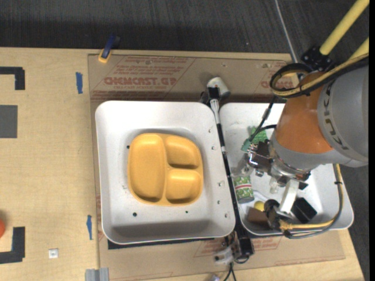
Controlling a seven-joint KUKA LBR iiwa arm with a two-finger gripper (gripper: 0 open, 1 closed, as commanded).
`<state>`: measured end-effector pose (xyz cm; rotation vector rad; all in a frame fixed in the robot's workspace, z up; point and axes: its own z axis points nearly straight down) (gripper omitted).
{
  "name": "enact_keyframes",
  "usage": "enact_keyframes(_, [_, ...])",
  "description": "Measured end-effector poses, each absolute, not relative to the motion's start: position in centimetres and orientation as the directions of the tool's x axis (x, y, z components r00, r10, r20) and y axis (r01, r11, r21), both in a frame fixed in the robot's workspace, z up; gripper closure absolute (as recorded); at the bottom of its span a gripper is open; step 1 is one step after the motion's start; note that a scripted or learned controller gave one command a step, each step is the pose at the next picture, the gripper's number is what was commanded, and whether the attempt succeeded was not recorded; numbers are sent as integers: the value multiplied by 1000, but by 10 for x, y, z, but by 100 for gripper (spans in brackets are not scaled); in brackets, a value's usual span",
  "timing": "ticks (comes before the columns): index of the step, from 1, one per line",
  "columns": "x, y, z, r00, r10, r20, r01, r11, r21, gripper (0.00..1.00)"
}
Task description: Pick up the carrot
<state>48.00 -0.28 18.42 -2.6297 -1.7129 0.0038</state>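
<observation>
1 grey arm (pixel 351 116) in from right, orange-banded wrist (pixel 299 130) angled down; gripper (pixel 258 156) at its lower left end.

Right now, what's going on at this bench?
A grey KUKA arm with an orange band reaches in from the right and hangs low over the right shallow white bin. Small loose things lie in that bin beside the arm: a green-and-white packet, a green leafy piece and a dark brown lump. The left shallow white bin holds a yellow divided plastic plate. I cannot tell whether the arm has gripped anything.
</observation>
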Motion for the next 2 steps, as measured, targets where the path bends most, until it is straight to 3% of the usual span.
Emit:
enact_keyframes(1, [479,-97,138,355,935,0,935,-355,-3,0])
enact_keyframes(2, [480,-1,184,223,975,0,975,-223,0,0])
